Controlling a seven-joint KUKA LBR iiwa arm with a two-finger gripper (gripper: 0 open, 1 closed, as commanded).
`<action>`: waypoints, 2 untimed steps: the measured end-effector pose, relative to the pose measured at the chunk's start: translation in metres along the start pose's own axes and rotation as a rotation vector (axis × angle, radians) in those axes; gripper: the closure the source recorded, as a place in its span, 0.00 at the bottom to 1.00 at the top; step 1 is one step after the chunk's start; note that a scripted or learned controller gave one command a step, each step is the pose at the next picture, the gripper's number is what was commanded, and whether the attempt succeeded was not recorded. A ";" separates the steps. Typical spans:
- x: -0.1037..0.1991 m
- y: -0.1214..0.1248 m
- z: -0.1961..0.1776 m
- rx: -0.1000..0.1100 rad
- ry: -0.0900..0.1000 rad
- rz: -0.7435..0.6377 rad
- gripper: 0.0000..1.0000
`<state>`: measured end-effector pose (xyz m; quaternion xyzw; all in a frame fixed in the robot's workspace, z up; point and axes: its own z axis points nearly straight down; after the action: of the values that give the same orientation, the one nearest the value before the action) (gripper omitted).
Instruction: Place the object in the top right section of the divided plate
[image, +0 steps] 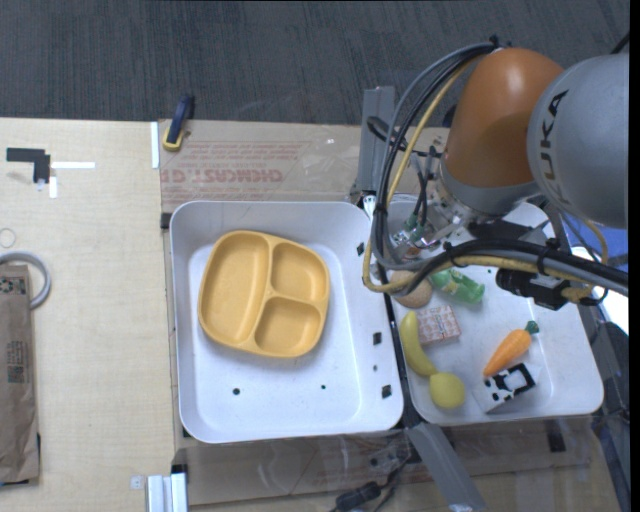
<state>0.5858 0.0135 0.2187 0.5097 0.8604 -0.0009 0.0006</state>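
Arm: grey iiwa wrist with orange band (500, 115) hangs over the upper part of the right bin (570, 395), cables draped across it.
Gripper: hidden under wrist and cables; cannot tell its state.
Candidate objects: banana (413, 345), lemon (447, 390), carrot (510, 349), green item (460, 287), patterned block (436, 325), brownish item (412, 292) just beside the cables.
Plate: yellow divided plate (265, 293) in left bin (200, 400), sections bare.
Step, judged: pick not confirmed.
Advice: descend centred on one item, clear of neighbours; lift high over the bin walls; release low over the top right section.
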 end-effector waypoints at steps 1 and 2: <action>0.041 0.028 0.064 -0.035 -0.029 0.095 0.00; 0.041 0.028 0.064 -0.034 -0.029 0.095 0.00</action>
<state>0.5906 0.0630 0.1542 0.5497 0.8350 0.0066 0.0218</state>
